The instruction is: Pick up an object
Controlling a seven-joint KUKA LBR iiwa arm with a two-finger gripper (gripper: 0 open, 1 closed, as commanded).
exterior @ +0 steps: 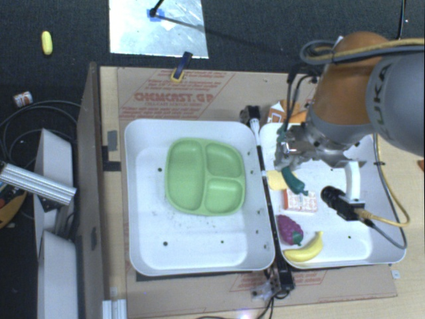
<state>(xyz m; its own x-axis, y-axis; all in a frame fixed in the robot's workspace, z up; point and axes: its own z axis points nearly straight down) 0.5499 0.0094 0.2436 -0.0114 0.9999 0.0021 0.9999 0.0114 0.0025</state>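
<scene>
Grey arm's pincer (287,153) low over right white bin (382,241), finger state cannot be told, dark green plastic tool (293,179) just below it, yellow banana (307,248) near edge, purple grape bunch (289,228) beside banana, green divided plate (204,177) in left white bin (143,244).

Glossy green plastic tray (204,177) in smooth white bin (149,244).

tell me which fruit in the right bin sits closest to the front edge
The yellow banana. It lies curved along the front of the right bin, just ahead of the purple grapes.
</scene>
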